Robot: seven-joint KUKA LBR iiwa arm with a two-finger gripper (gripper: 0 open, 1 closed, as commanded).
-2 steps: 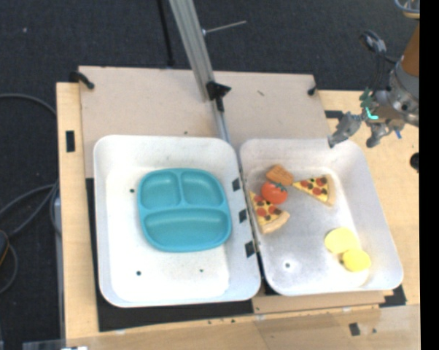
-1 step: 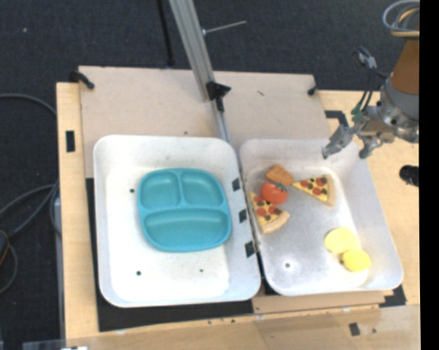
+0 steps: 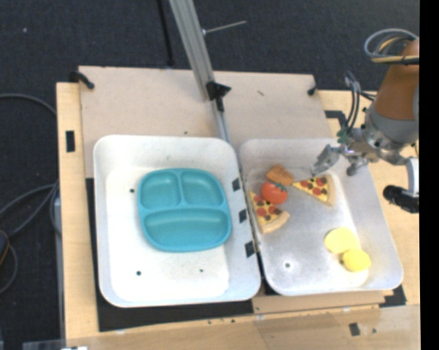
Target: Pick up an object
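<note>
Two white bins (image 3: 117,283) on tan bench (image 3: 154,97)

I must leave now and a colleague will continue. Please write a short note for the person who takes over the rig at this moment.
Gripper: over the upper part of the right bin, just above the pizza slice; nothing visible between the jaws, and I cannot tell if they are open or shut.
Right bin: that pizza slice, a second pizza slice by the left wall, a tomato and an orange piece beside it, two yellow pieces lower right.
Left bin: blue divided plate.
Done: nothing lifted.
Left: grasp and lift one object.
</note>
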